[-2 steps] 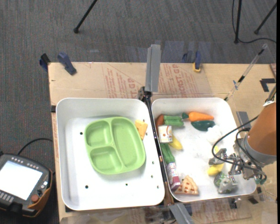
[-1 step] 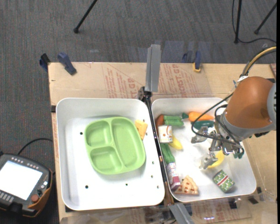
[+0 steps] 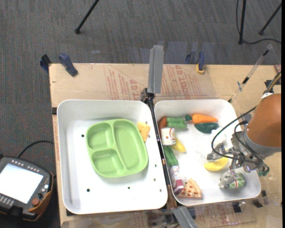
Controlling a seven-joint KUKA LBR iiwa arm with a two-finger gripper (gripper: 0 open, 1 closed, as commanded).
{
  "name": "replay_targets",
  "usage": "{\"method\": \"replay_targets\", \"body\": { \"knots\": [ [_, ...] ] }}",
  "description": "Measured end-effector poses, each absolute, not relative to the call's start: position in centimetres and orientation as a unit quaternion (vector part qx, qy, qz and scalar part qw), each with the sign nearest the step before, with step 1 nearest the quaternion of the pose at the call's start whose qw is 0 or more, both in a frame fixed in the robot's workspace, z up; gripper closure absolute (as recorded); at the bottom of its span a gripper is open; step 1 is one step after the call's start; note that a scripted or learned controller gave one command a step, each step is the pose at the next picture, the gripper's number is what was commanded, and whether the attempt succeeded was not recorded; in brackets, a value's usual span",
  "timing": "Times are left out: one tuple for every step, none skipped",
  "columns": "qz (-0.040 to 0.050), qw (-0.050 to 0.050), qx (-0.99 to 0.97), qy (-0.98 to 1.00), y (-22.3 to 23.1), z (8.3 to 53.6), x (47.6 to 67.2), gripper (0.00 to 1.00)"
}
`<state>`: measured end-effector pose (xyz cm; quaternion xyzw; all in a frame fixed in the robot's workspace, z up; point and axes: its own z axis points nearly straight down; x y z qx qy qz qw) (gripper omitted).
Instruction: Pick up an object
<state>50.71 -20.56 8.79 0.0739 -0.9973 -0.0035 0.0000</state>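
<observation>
The arm (image 3: 268, 127) comes in from the right over the right bin (image 3: 228, 106), its orange band above the bin's right wall. The claw (image 3: 237, 163) hangs low over the near right part of that bin; its metal parts and cables blur together, so whether it is apart or together cannot be told, and nothing can be seen clamped in it.

Taking the banana (image 3: 215, 164) as the landmark: it lies just left of the claw, touching or nearly touching it. Its long axis runs roughly left to right with a slight rise toward the right, where the end slips under the claw. The crumpled can (image 3: 232, 181) lies just below and to the right of the banana, directly under the claw, on its side with its long axis also about left to right.

The pizza slice (image 3: 192, 189) sits below and left of the banana, tip pointing up. The carrot (image 3: 204, 118) is well above the banana, lying left to right, with a green pepper (image 3: 206, 127) just under it. A small yellow piece (image 3: 179, 146) and a boxed item (image 3: 168, 137) lie to the banana's left, near the bin's left wall.

The left bin (image 3: 69, 127), well left of the banana, holds a green divided plate (image 3: 118, 147) with a yellow wedge (image 3: 143, 129) at its upper right edge.
</observation>
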Motion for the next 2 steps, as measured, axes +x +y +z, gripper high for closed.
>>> {"method": "replay_targets", "body": {
  "knots": [
    [-0.0023,-0.002,0.043,-0.999,-14.0,8.8,57.5,0.00],
    [-0.0011,-0.001,-0.003,-1.000,-16.1,8.8,64.5,0.00]
  ]
}}
